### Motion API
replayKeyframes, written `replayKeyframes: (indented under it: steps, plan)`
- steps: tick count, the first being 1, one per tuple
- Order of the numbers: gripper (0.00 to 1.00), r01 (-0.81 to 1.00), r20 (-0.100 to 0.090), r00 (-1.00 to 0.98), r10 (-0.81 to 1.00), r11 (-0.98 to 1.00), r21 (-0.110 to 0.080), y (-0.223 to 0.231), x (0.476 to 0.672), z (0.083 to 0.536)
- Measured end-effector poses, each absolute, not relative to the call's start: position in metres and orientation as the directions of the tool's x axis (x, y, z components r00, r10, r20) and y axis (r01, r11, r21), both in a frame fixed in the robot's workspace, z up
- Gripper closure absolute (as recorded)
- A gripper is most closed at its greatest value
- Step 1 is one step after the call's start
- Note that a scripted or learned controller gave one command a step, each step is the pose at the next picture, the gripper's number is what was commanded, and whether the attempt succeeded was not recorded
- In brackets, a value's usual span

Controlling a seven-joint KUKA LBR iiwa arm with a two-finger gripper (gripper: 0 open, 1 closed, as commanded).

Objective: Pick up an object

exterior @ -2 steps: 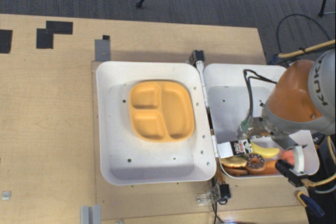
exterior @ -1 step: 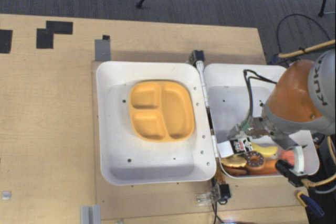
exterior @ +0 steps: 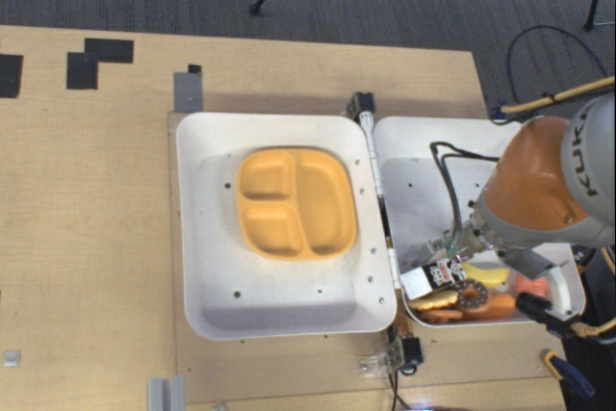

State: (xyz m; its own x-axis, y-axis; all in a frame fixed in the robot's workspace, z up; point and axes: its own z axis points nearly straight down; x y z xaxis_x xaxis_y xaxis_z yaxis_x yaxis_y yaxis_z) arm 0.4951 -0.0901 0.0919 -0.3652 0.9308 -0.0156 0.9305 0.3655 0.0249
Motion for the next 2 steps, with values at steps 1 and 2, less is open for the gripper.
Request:
replayKeyframes:
  steps: [1, 2]
  plan:
    - [0.00, 0.890, -0.019, -0.455, 0.890, 0.455, 0.027, -0.0914, 0.4964, 0.0920]
    - [0.00, 0.817, -0.022, -0.576, 0.817, 0.576, 0.025, -0.0922, 0.4965, 0.0923]
